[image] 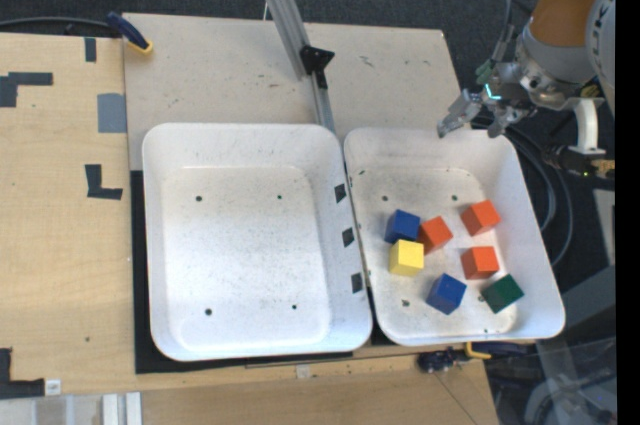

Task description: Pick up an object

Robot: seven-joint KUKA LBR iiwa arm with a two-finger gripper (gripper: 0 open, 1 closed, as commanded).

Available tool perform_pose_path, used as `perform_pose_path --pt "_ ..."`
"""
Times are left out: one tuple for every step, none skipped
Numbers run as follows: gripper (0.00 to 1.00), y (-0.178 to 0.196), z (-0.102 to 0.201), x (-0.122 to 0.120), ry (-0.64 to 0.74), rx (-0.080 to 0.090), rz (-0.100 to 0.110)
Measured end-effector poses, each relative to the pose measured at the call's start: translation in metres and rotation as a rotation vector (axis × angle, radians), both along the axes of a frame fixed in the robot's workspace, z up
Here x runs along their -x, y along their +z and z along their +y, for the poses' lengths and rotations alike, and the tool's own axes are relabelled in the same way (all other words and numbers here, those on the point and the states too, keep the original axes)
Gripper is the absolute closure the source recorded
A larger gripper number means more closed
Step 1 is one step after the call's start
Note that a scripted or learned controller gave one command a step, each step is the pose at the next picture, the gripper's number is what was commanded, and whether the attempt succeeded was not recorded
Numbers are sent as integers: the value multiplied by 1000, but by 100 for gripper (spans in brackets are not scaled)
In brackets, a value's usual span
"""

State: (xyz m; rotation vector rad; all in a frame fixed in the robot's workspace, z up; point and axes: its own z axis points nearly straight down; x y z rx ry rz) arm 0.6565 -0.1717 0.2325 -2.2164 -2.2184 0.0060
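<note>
The fingers (468,118) hang over the far rim of the right bin (530,203), spread a little with nothing between them. Inside that bin sits a cluster of cubes — a yellow cube (407,257) touching a blue cube (403,225), three orange cubes (480,217) just beyond, a second blue one and a green cube (502,293) toward the near rim.

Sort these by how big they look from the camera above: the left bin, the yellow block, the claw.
1. Left bin, largest.
2. Claw.
3. Yellow block, though it looks close to the claw's size, so their order is unsure.
</note>
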Motion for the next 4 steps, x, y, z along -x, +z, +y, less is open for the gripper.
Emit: perform_pose_path --pt "0 4 0 -1 1 3 -5" --pt "0 -59 0 -7 1 2 0" --pt "0 -103 -2 -5 1 2 -1" --pt "0 -144 -1 -4 1 2 -1"
